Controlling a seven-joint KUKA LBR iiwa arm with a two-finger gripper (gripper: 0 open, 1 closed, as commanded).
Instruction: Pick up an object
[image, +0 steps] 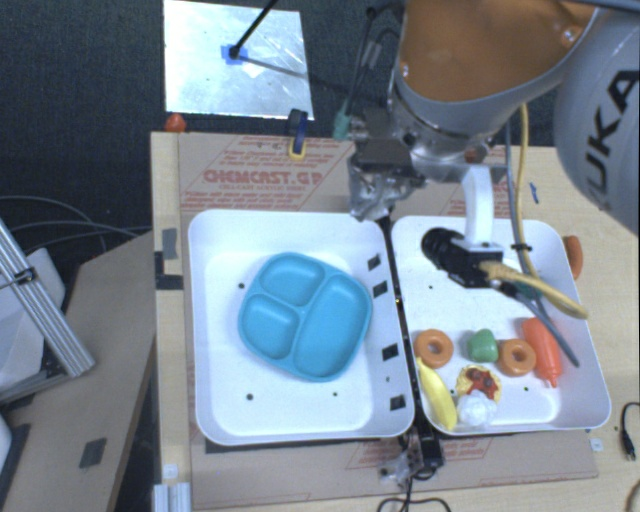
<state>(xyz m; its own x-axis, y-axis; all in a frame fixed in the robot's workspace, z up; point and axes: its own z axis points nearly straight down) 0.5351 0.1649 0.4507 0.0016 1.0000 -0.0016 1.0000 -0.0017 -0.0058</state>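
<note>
Gripper (372, 203) at far end of seam between left bin (215, 300) and right bin (585, 395); finger opening cannot be told. Blue divided plate (305, 315) well apart, near-left of it, flat in left bin, long axis far-left to near-right. Two donuts (434, 347), banana (437, 393), carrot (543, 349) in right bin. Cardboard-covered bench (260, 170), dark floor beyond.

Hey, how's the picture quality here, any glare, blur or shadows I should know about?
Camera view: the arm looms close and soft-focused at top; the foil sheet glares; the tray and toys are fairly sharp, with soft shadows in the evenly lit white bins.
</note>
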